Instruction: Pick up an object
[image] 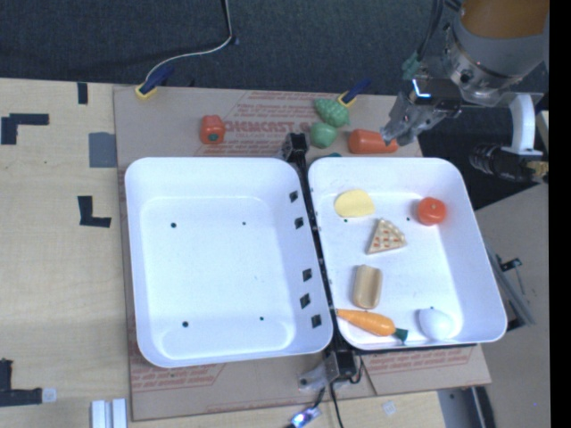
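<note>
Bench: 2 bins (143, 181), 6 toys inside

Left bin (152, 266): floor bare, open from above across its whole area

Right bin (477, 266): six items spread out. Yellow piece (354, 204) and pizza wedge (386, 236) near each other toward the far-left part; tomato (431, 210) apart at far right. Bread roll (367, 286) mid-floor. Carrot (365, 323) and white egg (436, 324) sit against the near wall, so that wall crowds a reach there. Open floor between tomato and egg along the right side

Behind the bins: gripper (398, 130) hangs over the cardboard just beside an orange-red piece (370, 141); green items (328, 121) close on its left; red item (211, 129) well apart

Black clips (310, 275) stud the shared rim between bins
</note>
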Controlling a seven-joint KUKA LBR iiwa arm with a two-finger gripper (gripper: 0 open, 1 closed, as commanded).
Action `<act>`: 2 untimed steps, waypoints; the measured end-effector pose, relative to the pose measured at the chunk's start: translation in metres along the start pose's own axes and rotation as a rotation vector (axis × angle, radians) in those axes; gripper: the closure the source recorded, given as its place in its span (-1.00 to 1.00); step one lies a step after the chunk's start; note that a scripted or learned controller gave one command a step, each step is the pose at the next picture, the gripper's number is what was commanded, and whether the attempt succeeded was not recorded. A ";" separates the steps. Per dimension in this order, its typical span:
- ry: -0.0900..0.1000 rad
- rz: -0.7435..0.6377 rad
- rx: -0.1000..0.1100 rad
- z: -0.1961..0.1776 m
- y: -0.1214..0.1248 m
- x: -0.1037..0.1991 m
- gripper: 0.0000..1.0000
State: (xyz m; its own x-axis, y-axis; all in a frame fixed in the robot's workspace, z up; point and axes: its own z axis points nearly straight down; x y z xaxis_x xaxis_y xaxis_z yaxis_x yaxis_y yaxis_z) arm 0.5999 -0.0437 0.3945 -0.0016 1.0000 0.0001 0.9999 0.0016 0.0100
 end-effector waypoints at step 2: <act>-0.004 0.007 0.008 -0.113 0.022 -0.077 1.00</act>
State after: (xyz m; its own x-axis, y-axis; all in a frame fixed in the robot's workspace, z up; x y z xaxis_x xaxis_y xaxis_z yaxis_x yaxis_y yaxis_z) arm 0.6206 -0.1211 0.5080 0.0055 1.0000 -0.0036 1.0000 -0.0055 0.0017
